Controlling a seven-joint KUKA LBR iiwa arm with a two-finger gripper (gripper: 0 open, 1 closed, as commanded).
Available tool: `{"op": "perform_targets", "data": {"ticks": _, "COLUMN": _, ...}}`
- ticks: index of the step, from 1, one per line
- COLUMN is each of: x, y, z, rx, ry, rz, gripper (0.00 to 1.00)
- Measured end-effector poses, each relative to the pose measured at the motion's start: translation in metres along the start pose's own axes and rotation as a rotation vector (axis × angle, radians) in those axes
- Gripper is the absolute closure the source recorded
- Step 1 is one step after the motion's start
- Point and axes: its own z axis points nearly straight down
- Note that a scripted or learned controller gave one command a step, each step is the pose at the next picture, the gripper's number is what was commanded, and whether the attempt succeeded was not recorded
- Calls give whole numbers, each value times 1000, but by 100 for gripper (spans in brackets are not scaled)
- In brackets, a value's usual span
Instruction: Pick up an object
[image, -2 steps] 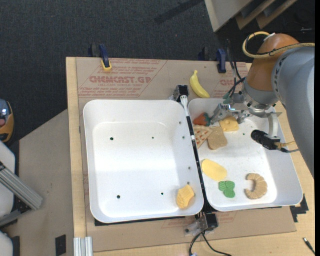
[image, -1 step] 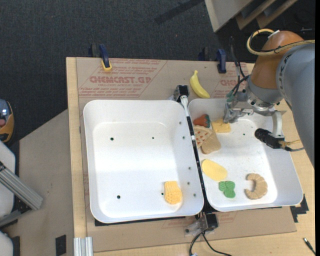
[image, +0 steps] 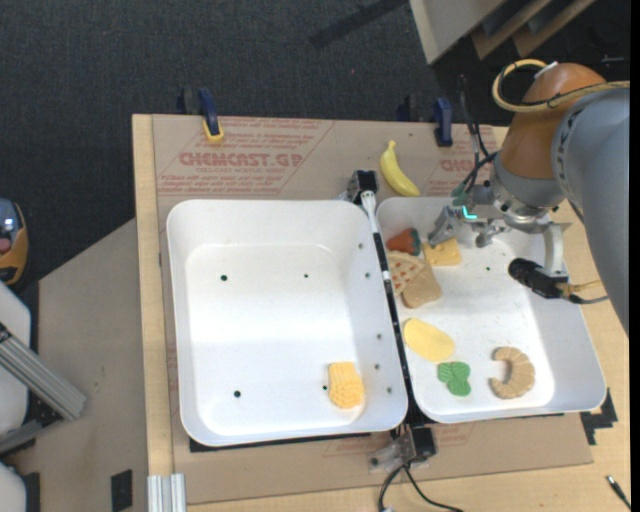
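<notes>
Left bin (image: 190, 300): corn cob (image: 345, 384) near front right corner. Right bin (image: 570, 370): waffle (image: 403, 268), bread slice (image: 421, 288), cheese block (image: 445, 252), yellow chip (image: 429, 340), broccoli (image: 455, 377), croissant (image: 513, 372). Gripper (image: 458, 228) over the cheese block, can't tell if open or clenched.

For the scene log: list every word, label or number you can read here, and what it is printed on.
"CHEMCAST G P" in red, on the brown board under the bins, behind the left bin; the last letters are unsure.
The same red print starts again behind the right bin, near the banana; too cut off to read.
Smaller red lines under both prints: too blurred to read.
</notes>
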Motion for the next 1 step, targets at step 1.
{"op": "perform_targets", "data": {"ticks": 1, "x": 40, "y": 7, "z": 14, "rx": 7, "ry": 4, "rz": 0, "gripper": 0}}
